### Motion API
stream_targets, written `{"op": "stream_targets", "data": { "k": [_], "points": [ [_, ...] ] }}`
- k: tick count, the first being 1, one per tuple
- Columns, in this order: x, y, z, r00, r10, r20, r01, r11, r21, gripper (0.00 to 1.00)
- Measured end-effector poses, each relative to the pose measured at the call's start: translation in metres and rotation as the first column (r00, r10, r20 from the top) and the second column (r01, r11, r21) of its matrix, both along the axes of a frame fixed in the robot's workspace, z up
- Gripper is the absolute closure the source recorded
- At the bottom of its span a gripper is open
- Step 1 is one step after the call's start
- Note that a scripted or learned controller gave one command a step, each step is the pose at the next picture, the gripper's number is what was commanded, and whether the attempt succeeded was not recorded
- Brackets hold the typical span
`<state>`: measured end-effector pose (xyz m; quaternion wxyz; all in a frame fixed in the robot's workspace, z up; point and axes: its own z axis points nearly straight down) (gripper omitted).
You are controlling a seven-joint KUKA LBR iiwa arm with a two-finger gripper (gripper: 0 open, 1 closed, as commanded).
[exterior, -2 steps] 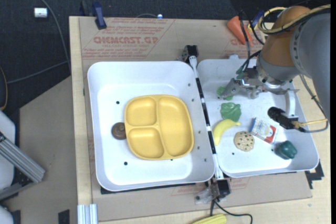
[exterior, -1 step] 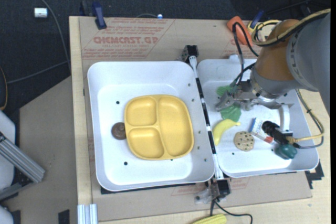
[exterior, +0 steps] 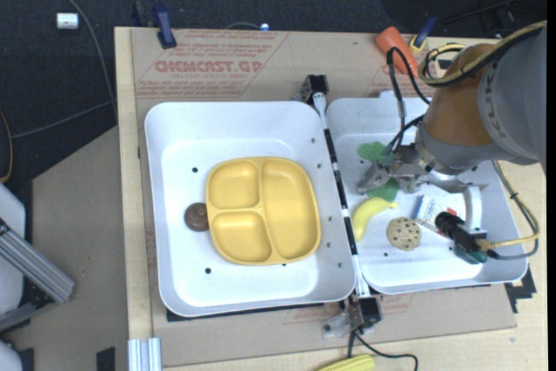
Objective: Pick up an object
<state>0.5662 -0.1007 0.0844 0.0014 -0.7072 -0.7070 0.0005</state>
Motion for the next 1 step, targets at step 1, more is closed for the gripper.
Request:
{"op": "stream_targets", "data": {
  "k": [1],
  "points": [
    [0.0005, 0.0002, 0.0100, 1.000, 0.000, 0.002, 0.000, 1.000, 0.000, 1.00]
  ]
}}
